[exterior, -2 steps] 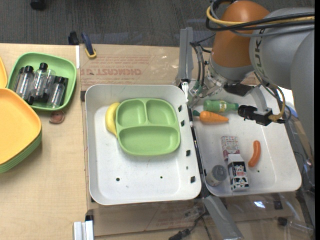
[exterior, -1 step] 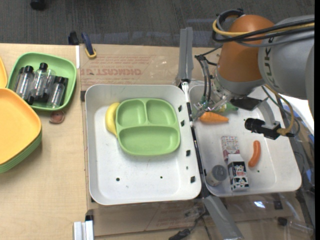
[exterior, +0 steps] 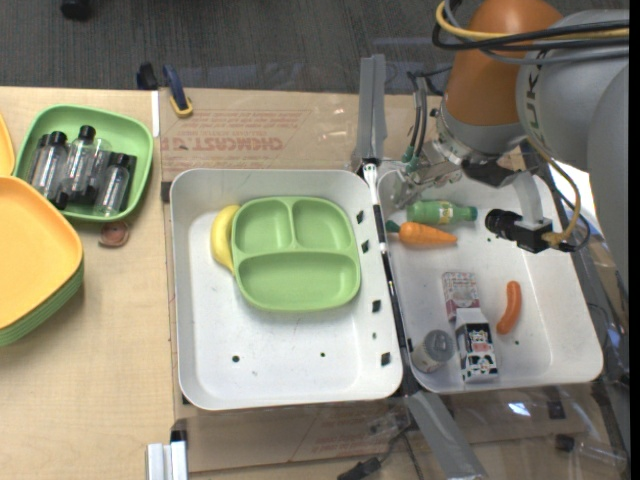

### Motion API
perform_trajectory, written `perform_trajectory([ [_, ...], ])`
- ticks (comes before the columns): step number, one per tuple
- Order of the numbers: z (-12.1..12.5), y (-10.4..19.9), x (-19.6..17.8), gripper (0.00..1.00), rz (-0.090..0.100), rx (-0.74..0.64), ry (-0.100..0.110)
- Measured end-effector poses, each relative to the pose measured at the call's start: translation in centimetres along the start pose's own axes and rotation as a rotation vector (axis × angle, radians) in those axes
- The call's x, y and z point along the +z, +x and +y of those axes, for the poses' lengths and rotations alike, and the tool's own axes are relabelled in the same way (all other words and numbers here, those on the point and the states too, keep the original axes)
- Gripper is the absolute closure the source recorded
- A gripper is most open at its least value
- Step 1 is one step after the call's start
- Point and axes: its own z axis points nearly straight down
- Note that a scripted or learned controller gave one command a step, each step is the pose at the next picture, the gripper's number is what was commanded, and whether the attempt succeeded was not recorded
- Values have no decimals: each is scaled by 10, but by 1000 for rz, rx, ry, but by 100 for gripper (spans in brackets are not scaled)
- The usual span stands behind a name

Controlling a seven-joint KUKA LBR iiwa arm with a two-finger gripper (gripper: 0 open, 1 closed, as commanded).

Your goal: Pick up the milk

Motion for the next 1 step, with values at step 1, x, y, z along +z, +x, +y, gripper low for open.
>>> perform_trajectory([
  [1,-43,-3,12,100,2,-53,2],
])
